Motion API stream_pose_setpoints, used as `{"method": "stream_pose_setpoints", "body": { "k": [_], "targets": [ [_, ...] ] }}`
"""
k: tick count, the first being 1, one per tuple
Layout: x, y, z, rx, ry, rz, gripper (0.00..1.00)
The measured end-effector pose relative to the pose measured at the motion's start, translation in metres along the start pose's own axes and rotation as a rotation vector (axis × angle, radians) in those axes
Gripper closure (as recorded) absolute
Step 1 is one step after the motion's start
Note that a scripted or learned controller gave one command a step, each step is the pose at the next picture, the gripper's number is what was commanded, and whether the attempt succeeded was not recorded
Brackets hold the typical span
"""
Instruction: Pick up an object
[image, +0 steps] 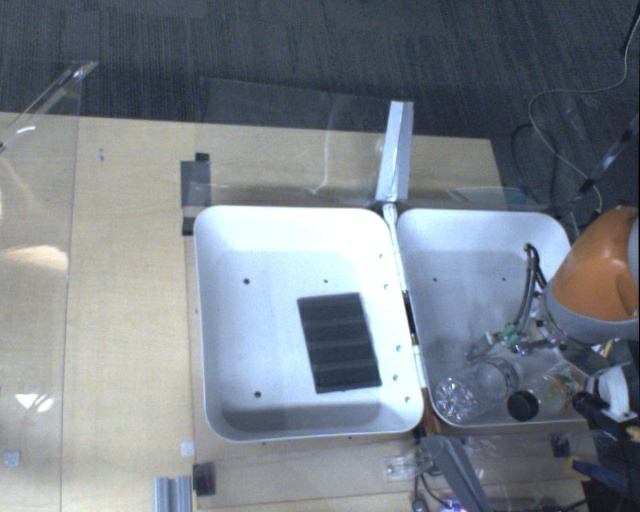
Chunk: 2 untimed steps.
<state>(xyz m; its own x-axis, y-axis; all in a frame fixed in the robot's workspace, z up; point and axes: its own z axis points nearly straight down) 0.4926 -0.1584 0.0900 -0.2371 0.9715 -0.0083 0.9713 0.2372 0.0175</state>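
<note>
A dark ribbed rectangular block (340, 343) lies flat in the middle of the left bin (230, 300). In the right bin (450, 260), several clear plastic items cluster near the front edge: a crumpled clear piece (456, 399) and a clear cup-like item (490, 380). A small black round cap (522, 405) lies beside them. My arm, with its orange band (600, 268), leans in from the right. My gripper (508, 345) hangs low over the right bin, just above and behind the clear items. Glare and clear plastic blur its tip.
A metal upright post (396, 150) stands at the back, where the two bins meet. Cables (560, 120) trail at the far right. A clear plastic sheet (40, 250) covers the bench's left part. Dark brackets (195, 180) sit by the left bin's back corner.
</note>
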Motion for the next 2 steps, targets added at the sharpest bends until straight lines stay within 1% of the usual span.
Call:
{"method": "stream_pose_setpoints", "body": {
  "k": [1, 2],
  "targets": [
    [0.0, 0.0, 0.0, 0.0, 0.0, 0.0, 0.0],
    [0.051, 0.055, 0.001, 0.002, 0.005, 0.067, 0.0]
  ]
}}
